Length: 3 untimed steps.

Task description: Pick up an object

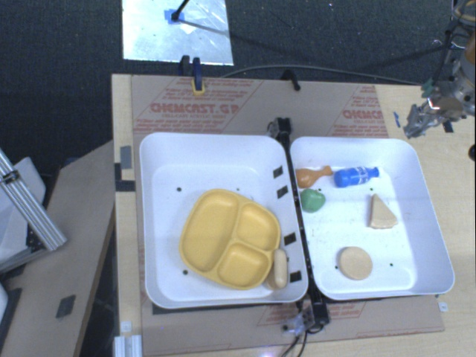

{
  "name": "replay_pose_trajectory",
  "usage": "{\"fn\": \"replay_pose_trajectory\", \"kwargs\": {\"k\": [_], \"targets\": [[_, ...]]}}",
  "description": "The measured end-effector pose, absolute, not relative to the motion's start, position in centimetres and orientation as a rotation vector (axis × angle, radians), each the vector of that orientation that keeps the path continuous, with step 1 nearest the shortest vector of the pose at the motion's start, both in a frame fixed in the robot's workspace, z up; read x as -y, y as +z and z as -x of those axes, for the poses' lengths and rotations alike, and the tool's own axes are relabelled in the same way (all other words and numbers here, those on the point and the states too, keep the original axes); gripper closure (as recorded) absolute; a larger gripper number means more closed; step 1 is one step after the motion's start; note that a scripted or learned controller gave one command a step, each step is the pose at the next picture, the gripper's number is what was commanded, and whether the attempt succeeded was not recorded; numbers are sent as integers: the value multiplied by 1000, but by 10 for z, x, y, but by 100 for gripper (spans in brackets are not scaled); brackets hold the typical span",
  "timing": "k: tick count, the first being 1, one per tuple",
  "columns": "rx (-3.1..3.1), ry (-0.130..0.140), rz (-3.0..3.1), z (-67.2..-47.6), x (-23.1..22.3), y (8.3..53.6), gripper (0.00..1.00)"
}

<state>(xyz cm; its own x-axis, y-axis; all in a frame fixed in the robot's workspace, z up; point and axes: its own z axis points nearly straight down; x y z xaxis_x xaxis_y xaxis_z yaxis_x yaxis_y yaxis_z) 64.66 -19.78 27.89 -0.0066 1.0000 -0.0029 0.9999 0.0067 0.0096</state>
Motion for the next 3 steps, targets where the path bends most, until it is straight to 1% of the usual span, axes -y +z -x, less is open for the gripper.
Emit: {"fn": "replay_pose_trajectory", "kwargs": {"k": [1,2,3], "targets": [[-2225,3,-2211,-648,198,289,100],[-2231,4,-2211,-626,143,289,100],[-2233,2,-2213,-603,88,275,100]]}}
